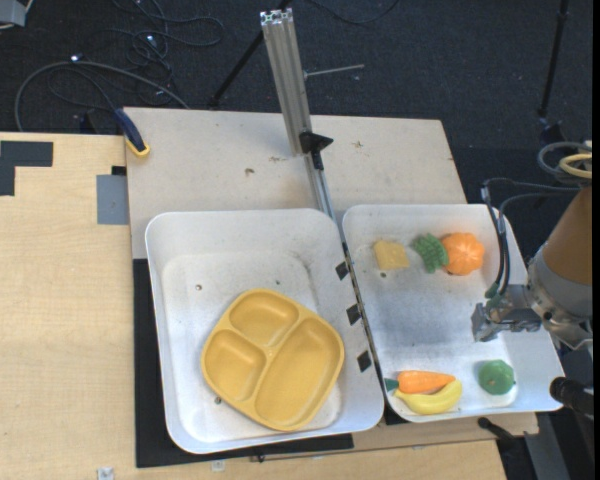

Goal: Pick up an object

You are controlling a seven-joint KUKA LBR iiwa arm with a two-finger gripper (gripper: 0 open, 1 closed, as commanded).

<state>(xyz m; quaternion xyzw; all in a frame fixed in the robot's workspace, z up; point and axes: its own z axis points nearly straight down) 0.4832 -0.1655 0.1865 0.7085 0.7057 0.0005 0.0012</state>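
Observation:
The right bin (420, 313) holds several toy foods. An orange (463, 253), a green broccoli-like piece (431, 252) and a pale yellow piece (390, 256) lie along its far side. An orange carrot (425, 380), a yellow banana (435, 399) and a round green object (496, 376) lie near its front edge. My gripper (488, 324) hangs over the right side of this bin, above and just behind the green object and in front of the orange. Nothing is visibly in it.
The left bin (180, 268) holds a yellow divided plate (272, 358). A metal post (290, 78) rises behind the bins. Black clips (352, 313) sit on the rim between the bins. Cables hang near the arm at the right.

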